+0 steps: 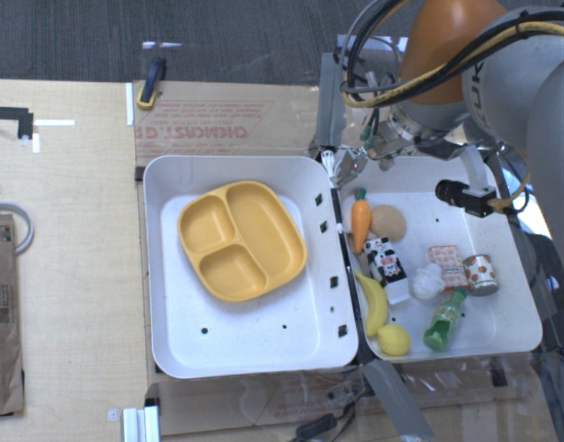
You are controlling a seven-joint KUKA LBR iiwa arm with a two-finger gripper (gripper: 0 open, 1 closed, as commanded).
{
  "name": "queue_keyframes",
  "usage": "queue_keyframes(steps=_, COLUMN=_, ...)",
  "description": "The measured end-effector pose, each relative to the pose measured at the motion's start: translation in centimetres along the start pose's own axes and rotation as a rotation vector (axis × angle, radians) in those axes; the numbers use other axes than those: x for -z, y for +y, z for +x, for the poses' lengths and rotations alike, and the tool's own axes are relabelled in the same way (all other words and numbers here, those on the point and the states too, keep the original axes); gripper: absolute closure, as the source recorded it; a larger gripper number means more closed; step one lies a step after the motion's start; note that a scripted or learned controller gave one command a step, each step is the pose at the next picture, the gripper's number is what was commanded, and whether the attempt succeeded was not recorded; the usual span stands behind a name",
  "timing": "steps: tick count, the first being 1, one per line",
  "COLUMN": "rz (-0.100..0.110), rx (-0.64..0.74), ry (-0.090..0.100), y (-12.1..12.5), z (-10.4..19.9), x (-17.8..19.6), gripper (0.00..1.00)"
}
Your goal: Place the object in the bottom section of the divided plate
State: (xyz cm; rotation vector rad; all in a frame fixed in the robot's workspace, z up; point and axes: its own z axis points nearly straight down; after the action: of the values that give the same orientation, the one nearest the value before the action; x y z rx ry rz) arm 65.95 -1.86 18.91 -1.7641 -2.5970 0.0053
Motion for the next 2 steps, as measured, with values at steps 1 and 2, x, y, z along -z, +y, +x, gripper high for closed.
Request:
queue_keyframes(steps=1, rz=0.002, rx=-0.002, ry=-0.001, y=0.0, z=-0.2, x=0.7, gripper=1.0)
queue_keyframes(steps=2, rz=-0.002, rx=-0.147, ry=-0.001, y=0.9, z=2.2, x=3.0, gripper=1.0)
